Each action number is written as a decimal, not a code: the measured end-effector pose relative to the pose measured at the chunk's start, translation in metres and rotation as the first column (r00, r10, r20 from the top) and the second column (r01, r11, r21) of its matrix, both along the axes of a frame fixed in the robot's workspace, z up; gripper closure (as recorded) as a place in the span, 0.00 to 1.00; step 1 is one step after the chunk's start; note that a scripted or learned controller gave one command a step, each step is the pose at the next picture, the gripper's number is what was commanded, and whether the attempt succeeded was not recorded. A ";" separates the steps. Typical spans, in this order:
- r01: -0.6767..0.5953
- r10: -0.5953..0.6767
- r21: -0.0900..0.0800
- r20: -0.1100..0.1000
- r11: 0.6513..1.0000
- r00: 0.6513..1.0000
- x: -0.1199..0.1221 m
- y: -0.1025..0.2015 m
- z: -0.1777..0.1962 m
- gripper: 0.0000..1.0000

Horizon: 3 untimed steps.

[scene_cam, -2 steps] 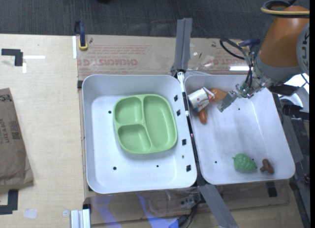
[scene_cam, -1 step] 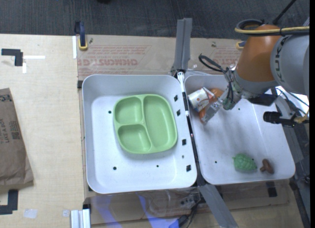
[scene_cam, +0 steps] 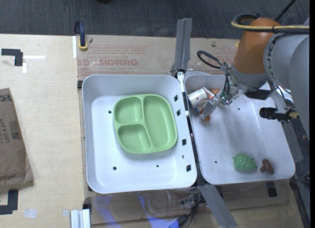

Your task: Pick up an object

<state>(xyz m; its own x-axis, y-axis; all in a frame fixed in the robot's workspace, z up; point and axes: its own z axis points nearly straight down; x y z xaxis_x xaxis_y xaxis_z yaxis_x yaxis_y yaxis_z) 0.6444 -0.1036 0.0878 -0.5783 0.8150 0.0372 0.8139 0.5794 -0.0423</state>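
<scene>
In the right bin (scene_cam: pixel 256 128) a small white and orange packet-like object (scene_cam: pixel 198 97) lies against the far left corner, with a small orange piece (scene_cam: pixel 205 118) just in front of it. My gripper (scene_cam: pixel 212 105) is low in that corner, right beside the packet and touching or nearly touching its right side. The arm's orange band (scene_cam: pixel 253 49) rises behind it. A green bumpy object (scene_cam: pixel 244 163) and a small brown object (scene_cam: pixel 266 166) lie near the bin's front right corner, well away from the gripper.
The left bin (scene_cam: pixel 98 123) holds a light green divided plate (scene_cam: pixel 145 122). A grey divider post (scene_cam: pixel 183 45) stands between the bins at the back. Black cables (scene_cam: pixel 209 59) loop near the wrist. A brown paper bag (scene_cam: pixel 12 138) lies at the bench's left.
</scene>
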 end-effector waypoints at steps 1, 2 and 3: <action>0.066 -0.065 -0.007 0.056 0.998 0.996 -0.053 -0.010 0.004 0.00; -0.069 0.069 -0.008 0.059 0.998 0.996 -0.007 0.003 0.048 0.00; -0.099 0.099 -0.007 0.056 0.995 0.994 -0.010 0.007 0.004 0.00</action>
